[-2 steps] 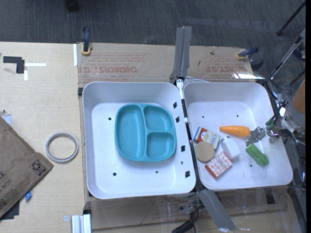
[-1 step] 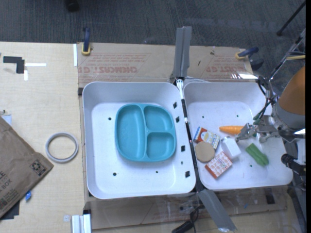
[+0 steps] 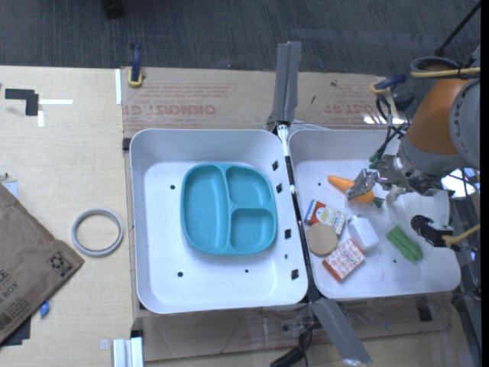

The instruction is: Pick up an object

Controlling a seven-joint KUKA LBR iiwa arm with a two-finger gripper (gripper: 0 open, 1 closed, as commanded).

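Looking down at your bench, you have two shallow white bins side by side on a sheet of brown printed cardboard (image 3: 229,98), with pale wood bench top (image 3: 53,167) to the left and dark grey carpet (image 3: 229,14) beyond. The left bin (image 3: 153,281) carries a teal divided plate (image 3: 228,207) lying flat near its middle. Out on the wood you can see a ring of tape (image 3: 97,231) and, at the left edge, the corner of a brown paper bag (image 3: 27,258). A blue clamp (image 3: 135,63) sits at the cardboard's far edge.

The right bin (image 3: 382,285) holds your candidates: an orange carrot (image 3: 345,183), a small printed carton (image 3: 324,215), a tan round disc (image 3: 322,240) touching it, a red-and-white packet (image 3: 344,259), a white block (image 3: 363,232) and a green piece (image 3: 403,245).

Your arm reaches in from the right, orange band uppermost. The gripper (image 3: 365,185) is low in the right bin, right at the carrot's thick end. From this slant you cannot tell how far the fingers are parted, nor whether anything sits between them.
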